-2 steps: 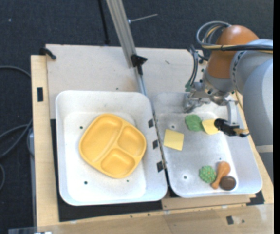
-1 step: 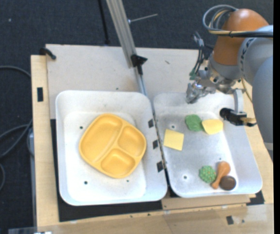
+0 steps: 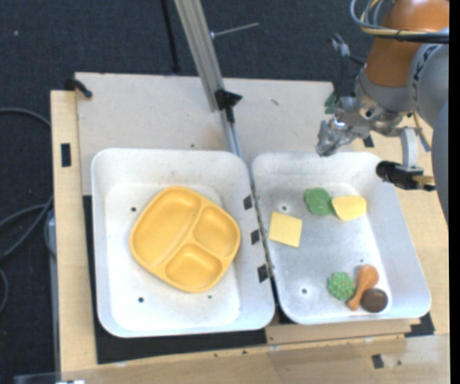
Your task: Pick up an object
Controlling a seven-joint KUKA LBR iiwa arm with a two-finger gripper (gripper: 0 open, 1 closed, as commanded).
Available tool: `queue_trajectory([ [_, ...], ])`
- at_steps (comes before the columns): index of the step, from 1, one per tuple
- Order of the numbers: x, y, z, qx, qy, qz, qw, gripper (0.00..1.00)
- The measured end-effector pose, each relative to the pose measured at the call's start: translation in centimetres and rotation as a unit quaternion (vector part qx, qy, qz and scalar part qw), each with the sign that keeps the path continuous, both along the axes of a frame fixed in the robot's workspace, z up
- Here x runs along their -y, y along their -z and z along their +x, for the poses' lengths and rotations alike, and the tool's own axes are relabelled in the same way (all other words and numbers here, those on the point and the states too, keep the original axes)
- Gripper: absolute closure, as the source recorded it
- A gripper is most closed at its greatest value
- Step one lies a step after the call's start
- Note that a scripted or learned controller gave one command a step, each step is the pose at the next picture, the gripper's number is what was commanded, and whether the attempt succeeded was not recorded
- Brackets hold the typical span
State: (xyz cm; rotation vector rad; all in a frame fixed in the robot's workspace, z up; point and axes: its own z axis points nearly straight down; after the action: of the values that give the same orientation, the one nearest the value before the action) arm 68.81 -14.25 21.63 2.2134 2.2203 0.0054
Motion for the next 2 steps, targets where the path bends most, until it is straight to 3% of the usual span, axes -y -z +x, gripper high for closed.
queue_trajectory([
  [1,1.0,-6.0,-0.3,0.0,0.001,-0.0003,1.0,1.0],
  [2,-4.2,-5.0,-2.0,-0.004,-0.001,0.0013,1.0,1.0],
])
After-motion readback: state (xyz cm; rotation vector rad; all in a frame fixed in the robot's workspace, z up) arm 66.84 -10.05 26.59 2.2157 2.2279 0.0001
